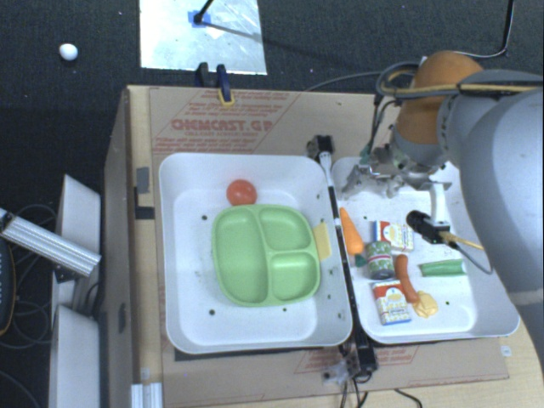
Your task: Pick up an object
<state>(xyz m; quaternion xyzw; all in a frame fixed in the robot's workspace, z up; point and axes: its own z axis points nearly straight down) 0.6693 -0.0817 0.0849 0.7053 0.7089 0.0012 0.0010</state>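
The gripper (374, 175) hangs over the far end of the right bin (463, 300), close to the bin's far left corner. The grey arm (493, 168) behind it covers the bin's far right part. From here I cannot tell whether the gripper is open or closed, and nothing can be seen held in it.

The loose things in that bin all lie nearer than the gripper. A carrot (350, 232) lies along the bin's left wall, the closest item to the gripper. Just right of it sits a small red-and-white box (394, 235), with a green-labelled can (380, 260) on the box's near side. A sausage (405, 279) lies just beside the can's right side. A second red-and-white carton (391, 303) lies at the near end, and a yellow lump (426, 304) is just to its right. A green strip (441, 268) lies further right, close to the arm.

In the left bin (191, 262) a green divided plate (263, 253) takes up the middle. A red tomato (241, 192) is just beyond its far edge, and a yellow slab (322, 241) is wedged between the plate and the bin's right wall.

Both bins rest on a cardboard sheet (221, 121) with red lettering. A blue clamp (223, 82) grips its far edge. A white ball (68, 52) lies on the dark floor, far to the left.
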